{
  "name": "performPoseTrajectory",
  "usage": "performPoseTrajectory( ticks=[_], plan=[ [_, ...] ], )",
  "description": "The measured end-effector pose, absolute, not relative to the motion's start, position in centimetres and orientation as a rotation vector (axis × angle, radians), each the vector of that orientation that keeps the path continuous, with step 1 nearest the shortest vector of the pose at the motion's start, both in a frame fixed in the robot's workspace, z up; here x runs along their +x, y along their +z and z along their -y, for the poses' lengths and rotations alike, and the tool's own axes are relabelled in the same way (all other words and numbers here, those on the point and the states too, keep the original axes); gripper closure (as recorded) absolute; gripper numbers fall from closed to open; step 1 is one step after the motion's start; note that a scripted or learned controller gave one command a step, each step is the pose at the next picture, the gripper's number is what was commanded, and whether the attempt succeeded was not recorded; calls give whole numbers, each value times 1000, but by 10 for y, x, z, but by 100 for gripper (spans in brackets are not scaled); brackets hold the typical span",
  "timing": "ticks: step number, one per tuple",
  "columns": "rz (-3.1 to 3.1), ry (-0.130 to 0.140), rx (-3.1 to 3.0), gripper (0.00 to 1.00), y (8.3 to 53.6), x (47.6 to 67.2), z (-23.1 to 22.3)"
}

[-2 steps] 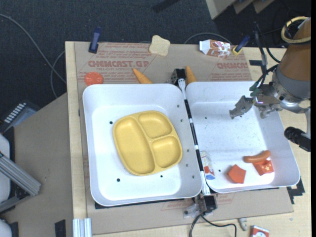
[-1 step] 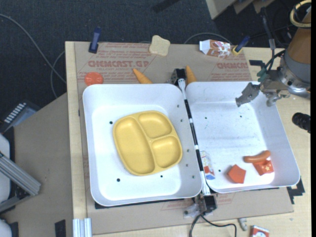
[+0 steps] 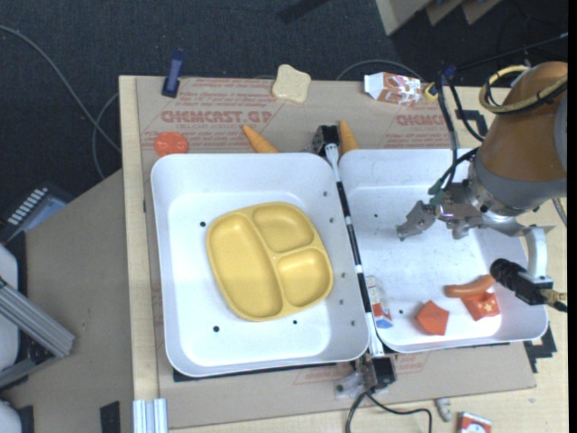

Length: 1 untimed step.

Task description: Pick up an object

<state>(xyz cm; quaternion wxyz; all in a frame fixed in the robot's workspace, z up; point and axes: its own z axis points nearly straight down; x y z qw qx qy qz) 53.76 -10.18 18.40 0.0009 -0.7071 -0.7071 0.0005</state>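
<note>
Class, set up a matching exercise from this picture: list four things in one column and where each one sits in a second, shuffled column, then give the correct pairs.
Things:
1. yellow divided plate
2. orange block
3. bread slice
4. claw

Places:
A. on the cardboard behind the bins
B. front of the right bin
C. middle of the left bin
D. over the right bin's bare floor

Pairs: 1-C, 2-B, 3-A, 4-D
</note>
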Motion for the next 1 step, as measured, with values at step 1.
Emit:
performPoseTrajectory(
  ticks=[1],
  plan=[
    [2224, -1, -2224, 0, 222, 600, 144]
  ],
)
